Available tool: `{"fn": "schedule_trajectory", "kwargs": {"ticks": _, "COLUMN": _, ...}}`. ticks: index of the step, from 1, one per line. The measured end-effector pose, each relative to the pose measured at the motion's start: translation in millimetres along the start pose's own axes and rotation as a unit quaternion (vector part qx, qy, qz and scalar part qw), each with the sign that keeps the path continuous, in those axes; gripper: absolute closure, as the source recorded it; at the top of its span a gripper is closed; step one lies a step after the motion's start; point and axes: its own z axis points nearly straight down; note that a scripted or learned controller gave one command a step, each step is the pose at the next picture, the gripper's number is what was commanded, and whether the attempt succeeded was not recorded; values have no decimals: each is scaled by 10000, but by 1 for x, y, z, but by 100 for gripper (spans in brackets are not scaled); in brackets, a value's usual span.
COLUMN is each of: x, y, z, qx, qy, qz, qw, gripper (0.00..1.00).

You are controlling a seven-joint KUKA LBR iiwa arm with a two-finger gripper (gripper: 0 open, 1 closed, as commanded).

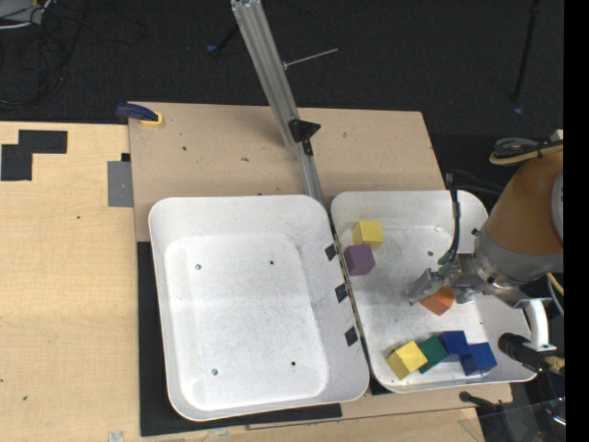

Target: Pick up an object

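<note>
- The arm [526, 224] is reaching in from the right side, with its orange band sitting over the right-hand bin [405, 212].
- The tool [440, 290] is hanging low inside that right bin, roughly in the middle of its right half.
- An orange block [439, 301] is sitting right at the tool's tips, touching or nearly touching them. It's looking like the block is between the fingers, but the view is too small and murky to say for sure, so whether the tool is spread or pressed together can't be told here.
- A yellow cube [368, 233] is lying near the left wall of the right bin, and a purple cube [359, 259] is sitting just below it, the two touching or almost.
- Down at the front of the same bin a little cluster is hanging out: a yellow block [406, 359], a green block [432, 352] right beside it, and two blue blocks [466, 352] on the right end.
- The left bin [184, 238] is sitting beside it on the tabletop [64, 274], their edges meeting in the middle.
- A metal rail [272, 72] is slanting down from the top toward the gap between the bins.
</note>
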Motion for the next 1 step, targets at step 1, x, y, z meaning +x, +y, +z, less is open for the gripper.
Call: {"fn": "schedule_trajectory", "kwargs": {"ticks": 1, "x": -2, "y": 0, "z": -12, "qx": -7, "qy": 3, "qz": 38, "qw": 10000, "gripper": 100}}
